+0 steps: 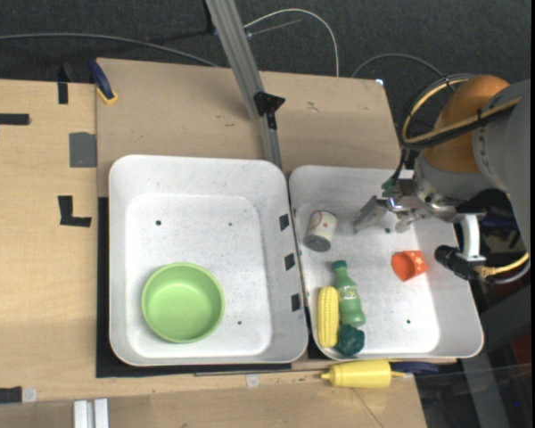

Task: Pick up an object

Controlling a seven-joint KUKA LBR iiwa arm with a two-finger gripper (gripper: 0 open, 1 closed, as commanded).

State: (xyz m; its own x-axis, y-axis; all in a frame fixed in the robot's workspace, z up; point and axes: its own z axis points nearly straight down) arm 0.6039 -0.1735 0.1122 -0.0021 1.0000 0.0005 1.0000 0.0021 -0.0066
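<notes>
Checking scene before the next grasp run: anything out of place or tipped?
One stray: the yellow plastic squeeze bottle lies on its side on the bench, outside the right white bin, just past its near rim. The small grey cup also lies tipped inside that bin.

Hovered over the right bin (446, 333): gripper (372, 217), near a grey cup (320, 230). Lay below in that bin: orange block (409, 265), green bottle (347, 298), corn cob (327, 316). Sat in the left bin (196, 176): green bowl (183, 302).

Light was even and fairly bright from overhead, shadows soft and short; the picture looked slightly soft and grainy, without glare.
</notes>
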